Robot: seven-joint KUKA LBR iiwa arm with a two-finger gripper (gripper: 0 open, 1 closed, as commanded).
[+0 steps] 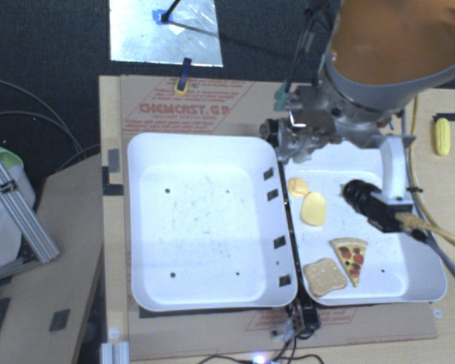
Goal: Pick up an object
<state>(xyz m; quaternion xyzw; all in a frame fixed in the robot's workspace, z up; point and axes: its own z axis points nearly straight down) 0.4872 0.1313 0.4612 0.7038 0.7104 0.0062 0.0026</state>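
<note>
Arm comes in from the right, low over the right bin [432,279], w/ the end effector [299,139] near the bin's back-left corner, by the divider. Can't tell if it's released or clenched; nothing seen in its grasp.

Candidate things all sit in the right bin: small yellow piece [297,186], bigger yellow piece [314,208] just beside it, pizza slice [351,258], toast slice [324,276] near the front. Left bin [136,226] has none.

Risks, as I judge them:
- All the pieces are flat and low, so a pinch may slide off or close on air.
- The yellow pieces sit close together and could get nudged apart or caught as a pair.
- The end effector is close to the bin wall and could clip the rim on descent.
</note>
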